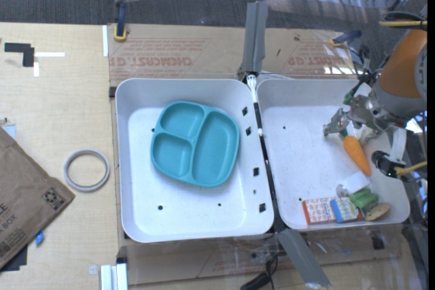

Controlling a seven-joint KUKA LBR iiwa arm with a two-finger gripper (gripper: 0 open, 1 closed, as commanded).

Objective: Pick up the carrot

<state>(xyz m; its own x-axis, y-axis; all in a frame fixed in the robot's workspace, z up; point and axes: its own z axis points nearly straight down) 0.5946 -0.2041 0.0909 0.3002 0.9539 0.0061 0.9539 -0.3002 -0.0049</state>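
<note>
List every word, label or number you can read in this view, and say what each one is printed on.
"CHEMCAST GP": red print, seen upside down, on the cardboard sheet behind the left bin.
"BOX", with letters above it cut off: on the brown cardboard box at the left edge.
Square code label on that box: too small to read.
Red and blue packet in the right bin: print too blurred to read.

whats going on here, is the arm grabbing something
A grey robot arm reaches into the right bin, its gripper poised just above the top end of a carrot lying there. The carrot is not visibly between the fingers, so it isn't picked up yet. A blue divided plate sits in the left bin.
</note>
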